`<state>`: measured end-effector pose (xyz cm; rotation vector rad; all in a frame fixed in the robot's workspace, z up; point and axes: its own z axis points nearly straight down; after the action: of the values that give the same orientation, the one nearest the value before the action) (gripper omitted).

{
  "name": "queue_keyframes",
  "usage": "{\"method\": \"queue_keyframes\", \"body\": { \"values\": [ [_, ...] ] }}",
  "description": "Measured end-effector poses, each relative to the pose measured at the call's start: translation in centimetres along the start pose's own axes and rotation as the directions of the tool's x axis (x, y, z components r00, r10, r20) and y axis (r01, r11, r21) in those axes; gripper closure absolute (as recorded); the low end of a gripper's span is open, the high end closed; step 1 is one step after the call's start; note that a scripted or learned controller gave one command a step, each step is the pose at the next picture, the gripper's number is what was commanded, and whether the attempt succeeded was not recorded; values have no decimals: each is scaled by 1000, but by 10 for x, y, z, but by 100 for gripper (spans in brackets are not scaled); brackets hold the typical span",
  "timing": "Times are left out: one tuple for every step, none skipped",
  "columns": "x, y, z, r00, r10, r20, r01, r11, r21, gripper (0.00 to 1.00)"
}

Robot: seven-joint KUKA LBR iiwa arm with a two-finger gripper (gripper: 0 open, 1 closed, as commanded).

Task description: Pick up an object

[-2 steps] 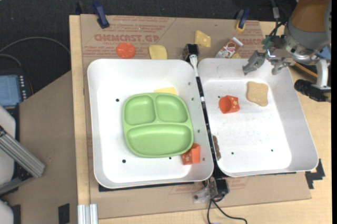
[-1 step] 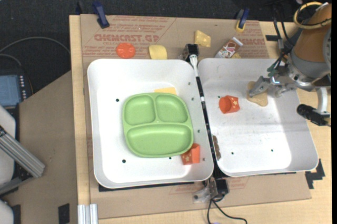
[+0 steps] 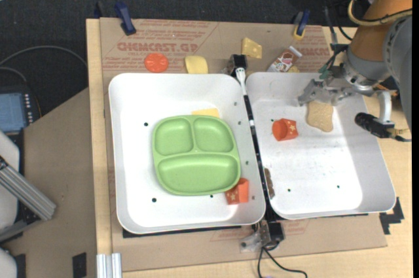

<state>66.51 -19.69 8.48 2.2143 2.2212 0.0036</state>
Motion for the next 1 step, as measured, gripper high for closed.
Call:
{"method": "queue_keyframes", "body": {
  "values": [
    [-22, -41, -2, 1000, 1, -13, -1, 1000, 3, 0]
  ]
}}
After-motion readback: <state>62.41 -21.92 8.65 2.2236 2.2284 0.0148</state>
